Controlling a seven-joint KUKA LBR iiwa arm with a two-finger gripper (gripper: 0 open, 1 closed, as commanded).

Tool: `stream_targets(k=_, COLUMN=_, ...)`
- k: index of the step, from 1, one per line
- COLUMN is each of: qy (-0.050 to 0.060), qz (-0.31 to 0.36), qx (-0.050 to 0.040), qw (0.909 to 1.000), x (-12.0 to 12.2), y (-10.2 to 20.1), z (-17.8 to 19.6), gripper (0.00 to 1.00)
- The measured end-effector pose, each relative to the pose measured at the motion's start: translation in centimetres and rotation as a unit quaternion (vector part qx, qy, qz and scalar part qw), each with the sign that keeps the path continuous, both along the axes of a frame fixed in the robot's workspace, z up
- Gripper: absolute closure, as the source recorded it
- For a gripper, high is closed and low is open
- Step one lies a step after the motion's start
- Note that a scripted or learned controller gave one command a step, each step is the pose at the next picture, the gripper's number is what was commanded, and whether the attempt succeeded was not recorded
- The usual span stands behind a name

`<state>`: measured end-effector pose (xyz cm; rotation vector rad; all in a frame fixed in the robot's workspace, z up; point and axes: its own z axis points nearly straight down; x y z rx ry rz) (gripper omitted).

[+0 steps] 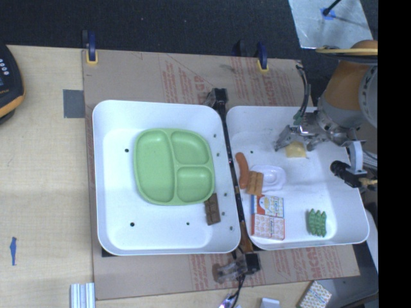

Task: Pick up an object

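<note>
**Pincer sitting over pale yellow piece in right bin**

Pincer (297,138) is hanging low in the right bin (347,233), near its far edge, w/ fingers spread wide. A small pale yellow piece (295,150) is lying just under/beside the tips; can't tell if they're touching it, and it isn't visibly clamped between the fingers. Arm (350,88) is reaching in from the right, orange band showing above the wrist.

Rest of right bin: an orange-brown sausage-shaped item (242,170) is lying along the left wall, touching a tan ridged piece (255,182) beside it. A clear plastic cup or lid (274,176) is sitting just right of those, approx mid-bin. A printed card packet (268,217) is lying near the front-left corner, and a small green bumpy object (316,222) is resting near the front-right corner, well apart from the pincer.

Left bin (115,233): a green divided plate (173,166) w/ three compartments is sitting mid-bin, and a small brown block (211,208) is lying near the front-right corner, just off the plate's rim.

Both bins are sitting side by side on a cardboard sheet (128,76) on the bench (38,191).
</note>
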<state>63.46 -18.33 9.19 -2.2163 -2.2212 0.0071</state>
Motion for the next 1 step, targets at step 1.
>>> stream_targets(k=1, qy=-0.003, qz=0.0, qx=-0.0006, qw=1.0, x=1.35, y=-2.97, z=0.07, gripper=0.0)
